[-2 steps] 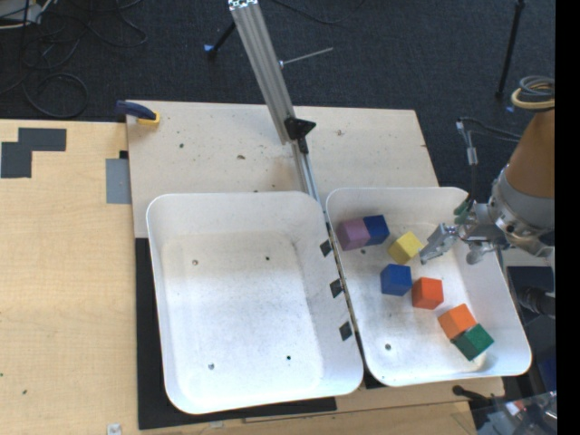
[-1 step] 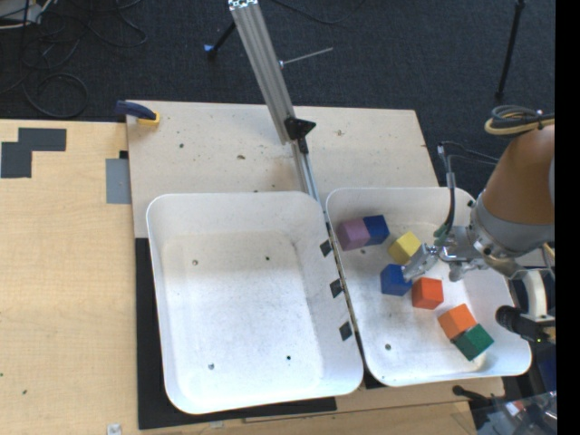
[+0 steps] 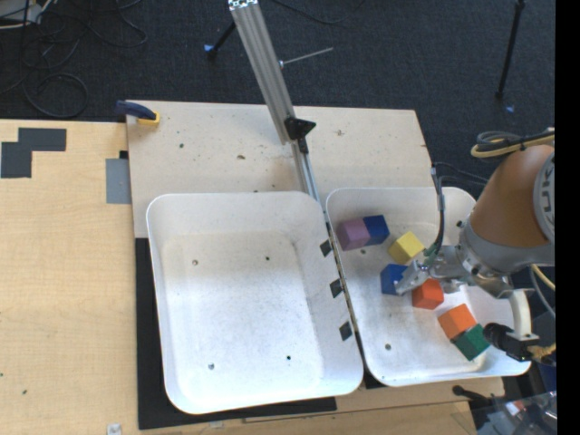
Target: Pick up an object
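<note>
We saw the claw (image 3: 424,275) low in the right bin (image 3: 399,370), among a blue block (image 3: 392,280), a yellow block (image 3: 407,246) and a red-orange block (image 3: 428,294), but we could not tell whether it gripped any of them. Elsewhere in that bin lay a purple block (image 3: 353,234) against a second blue block (image 3: 375,227), and an orange block (image 3: 456,319) touching a green block (image 3: 471,342). The left bin (image 3: 181,216) sat beside it on a pale speckled board (image 3: 217,143), with a light wooden table (image 3: 59,279) to the left and dark carpet (image 3: 381,53) strewn with cables beyond.
</note>
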Action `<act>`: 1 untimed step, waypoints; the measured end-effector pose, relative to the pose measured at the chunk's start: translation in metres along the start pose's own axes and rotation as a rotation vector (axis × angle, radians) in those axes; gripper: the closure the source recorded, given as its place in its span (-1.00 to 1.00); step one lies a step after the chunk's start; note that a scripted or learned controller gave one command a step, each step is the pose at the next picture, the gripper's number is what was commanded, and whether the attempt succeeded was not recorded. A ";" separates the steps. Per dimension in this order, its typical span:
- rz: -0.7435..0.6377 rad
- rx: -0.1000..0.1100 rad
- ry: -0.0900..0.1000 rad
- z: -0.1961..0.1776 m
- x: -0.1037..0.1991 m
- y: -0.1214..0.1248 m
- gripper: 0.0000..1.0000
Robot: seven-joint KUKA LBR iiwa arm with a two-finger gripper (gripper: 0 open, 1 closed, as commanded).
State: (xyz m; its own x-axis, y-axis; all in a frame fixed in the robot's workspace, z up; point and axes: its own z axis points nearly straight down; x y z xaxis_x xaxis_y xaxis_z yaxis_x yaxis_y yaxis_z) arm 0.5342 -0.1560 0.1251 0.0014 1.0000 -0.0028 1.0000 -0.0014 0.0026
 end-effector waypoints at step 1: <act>0.005 -0.002 -0.001 -0.013 -0.003 0.001 1.00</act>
State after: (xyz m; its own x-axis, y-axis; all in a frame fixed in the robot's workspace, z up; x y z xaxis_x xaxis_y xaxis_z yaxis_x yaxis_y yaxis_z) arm 0.5347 -0.1588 0.1380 0.0067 1.0000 -0.0035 1.0000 -0.0067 0.0048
